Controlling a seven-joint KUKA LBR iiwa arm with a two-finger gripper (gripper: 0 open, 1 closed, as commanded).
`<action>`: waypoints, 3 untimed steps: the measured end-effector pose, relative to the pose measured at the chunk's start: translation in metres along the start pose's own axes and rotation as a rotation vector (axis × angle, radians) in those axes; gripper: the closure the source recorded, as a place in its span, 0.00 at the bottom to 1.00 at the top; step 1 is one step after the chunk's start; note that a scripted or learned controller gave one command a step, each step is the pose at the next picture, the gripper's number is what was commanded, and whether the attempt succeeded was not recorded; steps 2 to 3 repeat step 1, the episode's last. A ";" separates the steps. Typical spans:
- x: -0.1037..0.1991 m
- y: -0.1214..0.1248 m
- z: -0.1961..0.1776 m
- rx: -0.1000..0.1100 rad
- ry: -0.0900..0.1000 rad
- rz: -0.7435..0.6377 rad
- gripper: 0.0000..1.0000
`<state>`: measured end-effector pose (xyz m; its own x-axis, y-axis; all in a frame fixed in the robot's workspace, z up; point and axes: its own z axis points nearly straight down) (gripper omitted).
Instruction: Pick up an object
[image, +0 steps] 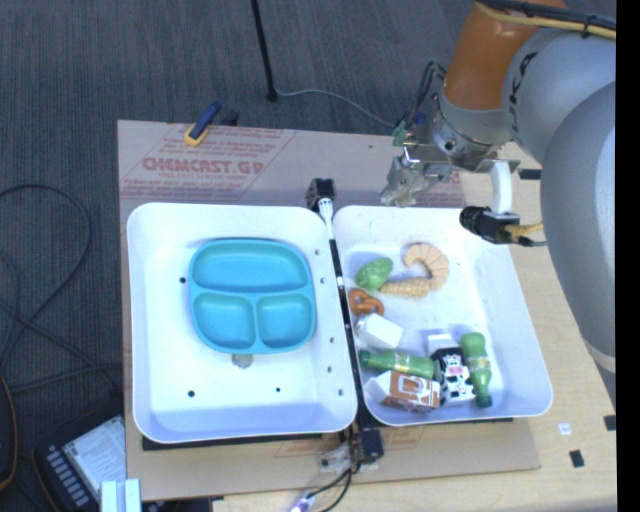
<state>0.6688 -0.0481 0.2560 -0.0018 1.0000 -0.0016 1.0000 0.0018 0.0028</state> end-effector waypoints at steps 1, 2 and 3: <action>0.013 -0.001 0.051 0.005 0.000 0.002 1.00; 0.013 -0.001 0.051 0.005 0.000 0.002 1.00; 0.013 -0.001 0.051 0.005 0.000 0.002 1.00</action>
